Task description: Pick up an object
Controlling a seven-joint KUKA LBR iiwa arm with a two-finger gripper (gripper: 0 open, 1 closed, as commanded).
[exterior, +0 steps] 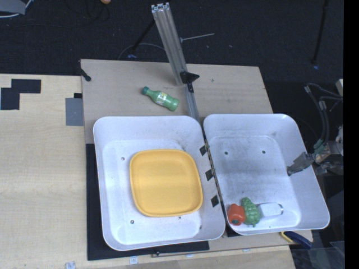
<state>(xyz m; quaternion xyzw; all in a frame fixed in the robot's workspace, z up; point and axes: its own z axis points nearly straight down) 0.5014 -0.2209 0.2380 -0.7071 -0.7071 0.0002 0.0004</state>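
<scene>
Gripper (297, 165) at right bin (305, 150) rim; yellow plate (165, 182) in left bin (106, 167).

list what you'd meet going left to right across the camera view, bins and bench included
flat yellow square plate in the left white bin → small green plastic bottle on the bench → red and green toy vegetable in the right white bin → gripper

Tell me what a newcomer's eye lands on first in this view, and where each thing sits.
The yellow plate stands out most, lying flat in the middle of the left bin. Next come the red and green toy vegetables, huddled at the near edge of the right bin beside a small white object. A green bottle lies on its side on the bench behind the bins, and the hand hangs at the right bin's right rim.
</scene>
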